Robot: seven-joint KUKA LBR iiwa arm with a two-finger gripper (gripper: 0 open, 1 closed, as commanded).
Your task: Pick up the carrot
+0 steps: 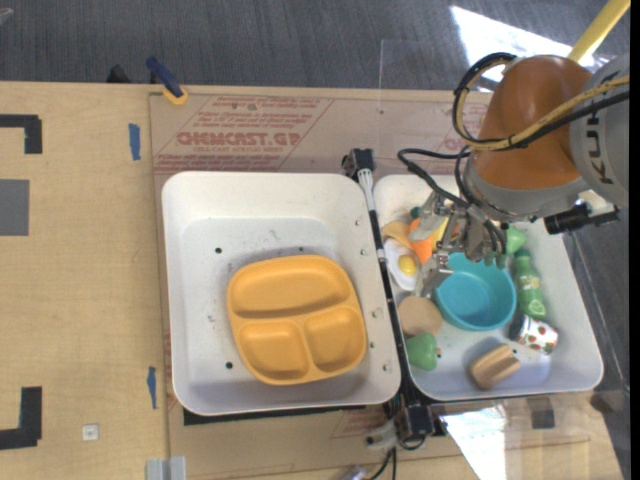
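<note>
The carrot (pixel 424 245) shows as a small orange piece in the upper left part of the right bin (pixel 585 353), between a fried-egg toy (pixel 405 264) and the blue bowl (pixel 478 298). My gripper (pixel 452 240) hangs low over the bin, right beside the carrot and just above the bowl's rim. The wrist and cables hide part of the carrot. I see nothing lifted clear of the bin floor.
The right bin also holds a brown round piece (pixel 420 316), a green toy (pixel 422 351), a bread roll (pixel 493 365), a green bottle (pixel 527 284) and a spotted cup (pixel 540 336). A yellow divided tray (pixel 297 316) lies in the left bin (pixel 190 268).
</note>
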